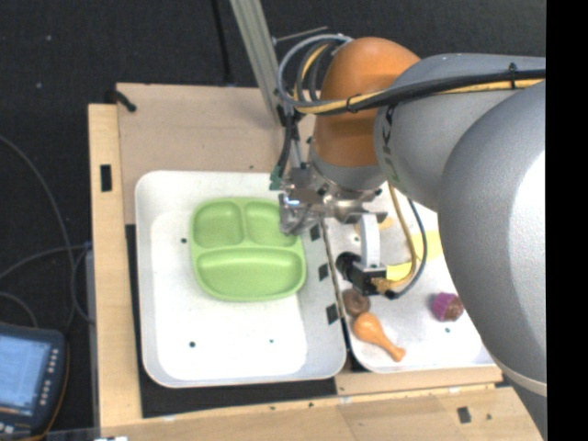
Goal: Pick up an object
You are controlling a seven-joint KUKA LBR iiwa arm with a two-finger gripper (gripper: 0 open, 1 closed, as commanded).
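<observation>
My gripper [292, 211] hangs over the upper right corner of a green divided plate [246, 263] that lies in the left bin [175, 338]. The wrist and metal parts hide its tips. In the right bin [459, 349] a tan drumstick-shaped object [377, 332] lies near the front left corner, with a small brown round thing [356, 300] just behind it. A purple object [447, 306] sits further right. A yellow object [424, 245] is partly hidden under the arm.
The arm's large grey body covers most of the right bin from the right. A pale wall divides the two bins [335, 324]. The bench's wooden edge [110, 246] runs along the left, and a slanted metal rail [253, 35] stands behind.
</observation>
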